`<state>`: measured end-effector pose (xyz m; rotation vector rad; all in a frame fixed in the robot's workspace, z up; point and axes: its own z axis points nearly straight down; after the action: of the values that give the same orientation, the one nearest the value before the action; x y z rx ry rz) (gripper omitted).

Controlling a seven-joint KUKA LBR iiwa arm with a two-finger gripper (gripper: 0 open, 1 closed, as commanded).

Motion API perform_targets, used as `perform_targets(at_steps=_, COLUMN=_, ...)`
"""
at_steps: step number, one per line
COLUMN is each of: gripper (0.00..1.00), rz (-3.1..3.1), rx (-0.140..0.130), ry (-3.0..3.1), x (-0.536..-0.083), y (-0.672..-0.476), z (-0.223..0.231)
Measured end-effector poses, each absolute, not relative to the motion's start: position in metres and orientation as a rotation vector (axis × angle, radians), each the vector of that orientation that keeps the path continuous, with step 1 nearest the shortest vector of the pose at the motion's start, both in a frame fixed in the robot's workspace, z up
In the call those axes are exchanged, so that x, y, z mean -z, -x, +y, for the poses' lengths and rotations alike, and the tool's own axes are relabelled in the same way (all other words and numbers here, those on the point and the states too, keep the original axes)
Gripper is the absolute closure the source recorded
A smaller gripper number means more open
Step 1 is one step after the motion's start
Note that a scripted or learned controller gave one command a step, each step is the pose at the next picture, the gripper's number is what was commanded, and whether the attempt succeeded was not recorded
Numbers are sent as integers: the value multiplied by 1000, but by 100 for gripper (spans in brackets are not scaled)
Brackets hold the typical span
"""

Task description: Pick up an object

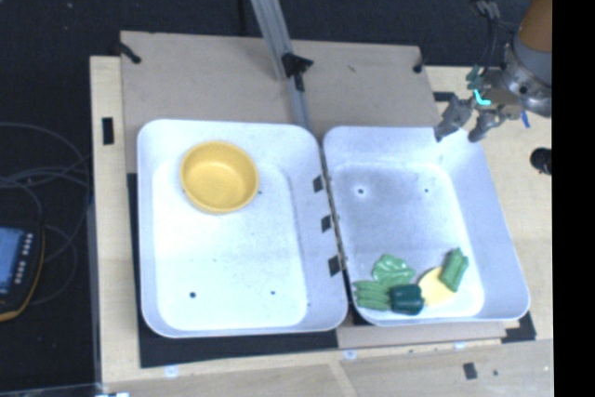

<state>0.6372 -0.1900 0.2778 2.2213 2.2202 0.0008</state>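
At upper right of the frame, we find the end effector (463, 126) hanging above the far corner of the right bin (395, 191), its two fingers spread apart with nothing between them.

We judge it sits there because no pick has begun: it is well apart from the objects, which are heaped in the lower right corner of the same bin, touching one another. We count four or so in that cluster: a leafy green piece (391, 269), a green pod-like piece (371, 296), a dark green block (405, 297) and a yellow piece (433, 285) with a green piece (454, 268) lying on it. One yellow bowl (219, 176) rests alone in the left bin (223, 293), at its upper left. Two white bins lie side by side on the table (107, 200).
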Motion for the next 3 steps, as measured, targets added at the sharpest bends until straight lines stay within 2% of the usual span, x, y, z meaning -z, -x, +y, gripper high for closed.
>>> perform_targets(at_steps=1, gripper=0, rz=2220, rx=-1, ry=-2221, x=-278, y=-637, z=-190)
perform_targets(at_steps=2, gripper=0, rz=2222, rx=4, ry=-2224, x=-230, y=-642, z=-197)
perform_targets(at_steps=3, gripper=0, rz=2223, rx=3, ry=-2223, x=-186, y=-635, z=-194)
